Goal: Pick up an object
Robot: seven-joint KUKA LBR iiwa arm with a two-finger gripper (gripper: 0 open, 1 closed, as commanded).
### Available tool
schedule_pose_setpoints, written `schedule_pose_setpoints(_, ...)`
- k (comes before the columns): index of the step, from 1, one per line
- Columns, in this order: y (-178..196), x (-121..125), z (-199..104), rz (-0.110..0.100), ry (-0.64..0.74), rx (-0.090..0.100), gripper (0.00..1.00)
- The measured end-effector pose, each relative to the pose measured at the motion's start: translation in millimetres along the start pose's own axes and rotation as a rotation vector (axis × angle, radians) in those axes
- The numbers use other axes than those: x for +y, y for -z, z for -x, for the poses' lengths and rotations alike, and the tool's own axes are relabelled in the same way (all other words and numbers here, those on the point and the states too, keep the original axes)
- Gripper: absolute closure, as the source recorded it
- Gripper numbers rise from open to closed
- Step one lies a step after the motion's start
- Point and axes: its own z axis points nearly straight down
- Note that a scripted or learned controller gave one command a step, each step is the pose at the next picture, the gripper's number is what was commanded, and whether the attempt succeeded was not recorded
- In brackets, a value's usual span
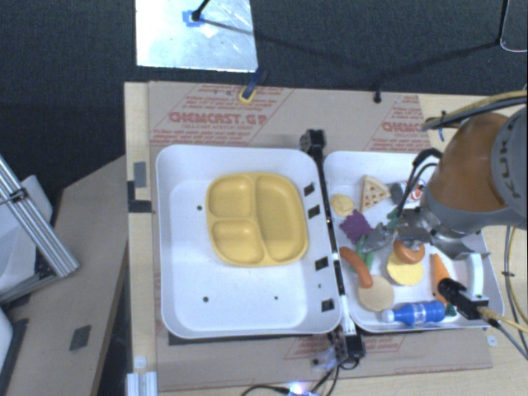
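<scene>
Here the arm (474,172) reaches in from the right, bent low over the right bin (346,167). Its gripper (381,238) hangs beside the purple toy (356,223). I cannot tell its state.

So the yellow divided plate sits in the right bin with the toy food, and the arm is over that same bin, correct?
Not quite. The camera view shows the yellow divided plate in the left bin, alone. The toy food, such as the blue bottle and pizza slice, is in the right bin, and the arm is over that right bin.
</scene>
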Motion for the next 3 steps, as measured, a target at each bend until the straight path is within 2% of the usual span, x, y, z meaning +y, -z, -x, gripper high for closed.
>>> schedule_pose_setpoints(1,-48.5,3.9,-0.1,0.015,0.001,-0.003,0.0)
schedule_pose_setpoints(2,-34.3,5.4,2.6,0.023,-0.001,-0.009,1.0)
schedule_pose_setpoints(3,13.1,7.8,-6.1,0.01,0.003,-0.002,1.0)
